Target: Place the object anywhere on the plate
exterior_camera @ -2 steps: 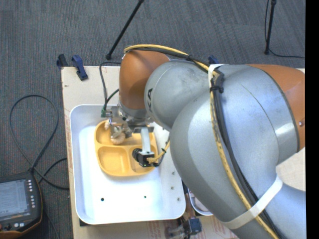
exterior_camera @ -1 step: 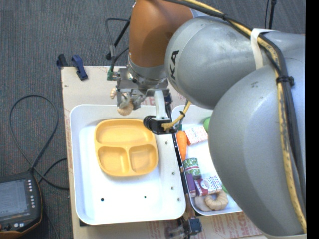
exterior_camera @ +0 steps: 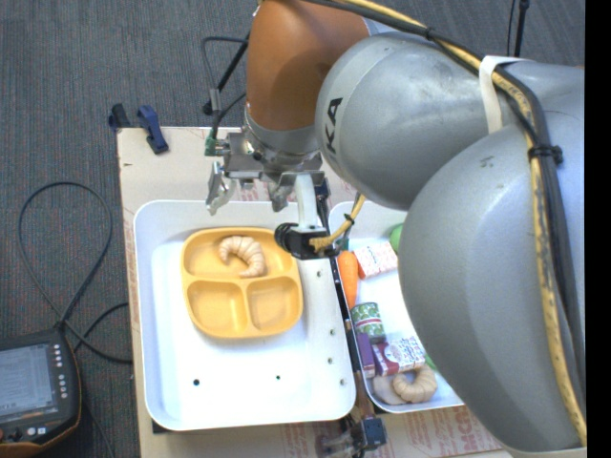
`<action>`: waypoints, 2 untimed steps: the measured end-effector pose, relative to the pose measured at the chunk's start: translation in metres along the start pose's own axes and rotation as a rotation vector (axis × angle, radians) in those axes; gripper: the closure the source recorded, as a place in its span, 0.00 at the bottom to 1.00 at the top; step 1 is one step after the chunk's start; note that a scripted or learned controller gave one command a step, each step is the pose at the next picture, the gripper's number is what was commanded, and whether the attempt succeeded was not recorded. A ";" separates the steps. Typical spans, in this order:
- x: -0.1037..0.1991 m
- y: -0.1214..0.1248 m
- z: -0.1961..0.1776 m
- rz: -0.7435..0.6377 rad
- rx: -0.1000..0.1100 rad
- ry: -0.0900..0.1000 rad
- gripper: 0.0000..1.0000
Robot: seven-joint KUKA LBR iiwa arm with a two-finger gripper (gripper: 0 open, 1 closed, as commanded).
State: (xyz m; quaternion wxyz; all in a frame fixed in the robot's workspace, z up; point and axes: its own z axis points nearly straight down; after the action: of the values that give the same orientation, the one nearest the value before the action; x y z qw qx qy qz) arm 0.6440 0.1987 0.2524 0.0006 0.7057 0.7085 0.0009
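1. Metal-grey fingers (exterior_camera: 221, 193) spread apart, nothing between them; gripper (exterior_camera: 250, 195) hanging just above the far rim of the left bin (exterior_camera: 158, 351), beyond the plate.
2. Sits high and clear of the croissant (exterior_camera: 242, 252), so reads as a release posture, not a grasp.
3. Croissant lying in the plate's long far compartment, curled, touching the plate floor, free of the gripper. Looks like the task's thing already where it belongs.
4. Yellow plate (exterior_camera: 239, 313), three compartments, resting flat in the far half of the left bin; near two compartments bare.
5. Orange band (exterior_camera: 286, 55) above the wrist, then the big grey arm (exterior_camera: 449, 141) sweeping in from the right, covering much of the right bin (exterior_camera: 377, 219).
6. Right bin crammed: carrot (exterior_camera: 348, 277) along the dividing rim, small can (exterior_camera: 367, 317), carton (exterior_camera: 406, 351), a second pastry (exterior_camera: 412, 385) at the near end. Probably spare objects waiting for other tries.
7. Blue clamp (exterior_camera: 151, 127) at the bench's far corner, likely pinning the board down.
8. Judged near done: only a clean lift away seems left.
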 end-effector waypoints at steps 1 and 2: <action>0.000 0.000 0.000 0.000 0.000 0.000 0.00; -0.052 -0.008 0.116 0.005 0.008 -0.002 0.00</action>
State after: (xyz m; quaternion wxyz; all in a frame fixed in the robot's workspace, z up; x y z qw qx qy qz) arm 0.6367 0.1469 0.1361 -0.0016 0.7074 0.7069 -0.0028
